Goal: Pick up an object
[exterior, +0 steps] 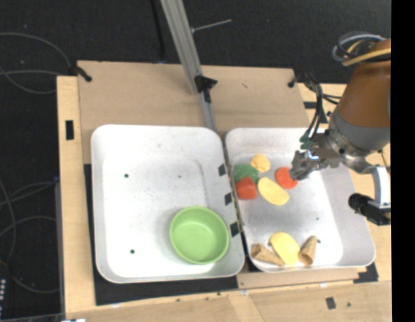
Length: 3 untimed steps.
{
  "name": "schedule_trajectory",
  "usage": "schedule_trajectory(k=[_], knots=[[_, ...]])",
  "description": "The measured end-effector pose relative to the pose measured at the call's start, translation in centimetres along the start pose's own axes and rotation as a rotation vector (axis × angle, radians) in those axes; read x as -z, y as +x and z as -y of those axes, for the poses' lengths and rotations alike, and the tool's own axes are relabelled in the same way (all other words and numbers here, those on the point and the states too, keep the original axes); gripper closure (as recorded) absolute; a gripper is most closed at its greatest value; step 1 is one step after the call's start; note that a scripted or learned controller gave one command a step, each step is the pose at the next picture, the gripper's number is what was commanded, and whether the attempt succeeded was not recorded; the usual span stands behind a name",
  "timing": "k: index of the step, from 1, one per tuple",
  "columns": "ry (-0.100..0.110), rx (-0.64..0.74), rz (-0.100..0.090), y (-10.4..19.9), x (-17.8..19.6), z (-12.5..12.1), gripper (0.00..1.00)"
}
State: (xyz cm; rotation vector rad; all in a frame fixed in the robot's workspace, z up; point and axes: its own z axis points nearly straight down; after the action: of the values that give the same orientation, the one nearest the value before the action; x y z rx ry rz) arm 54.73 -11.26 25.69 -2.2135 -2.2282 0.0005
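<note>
Black floor with loose cables surrounds a tan bench (pixel 127 92) that bears two shallow white bins side by side. A slanted metal pole (pixel 180 32) crosses the bench's far edge and ends above the seam between the bins.

Left bin (pixel 127 153) holds a green bowl (pixel 199 234) near its front right corner, upright.

Right bin (pixel 341 233) holds a cluster toward its left side: a green piece (pixel 245 172) touching a red-orange piece (pixel 247 189) just in front of it, a small yellow piece (pixel 261 162) behind, a larger yellow piece (pixel 273 192) beside them, and a red piece (pixel 285 178) touching that yellow one. Near the front wall lie a tan cone (pixel 264 253), a yellow piece (pixel 284 247) and another tan cone (pixel 308 249), close together.

The jaws (pixel 302 167) sit just right of the red piece, at its edge; whether they are open or closed I cannot tell. The grey arm reaches in from the right.
</note>
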Motion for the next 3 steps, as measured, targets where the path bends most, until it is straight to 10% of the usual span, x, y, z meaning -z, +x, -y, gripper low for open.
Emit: schedule_trajectory(k=[3], knots=[[-0.003, -0.002, 0.002, 14.1, -2.0, -8.0, 1.00]])
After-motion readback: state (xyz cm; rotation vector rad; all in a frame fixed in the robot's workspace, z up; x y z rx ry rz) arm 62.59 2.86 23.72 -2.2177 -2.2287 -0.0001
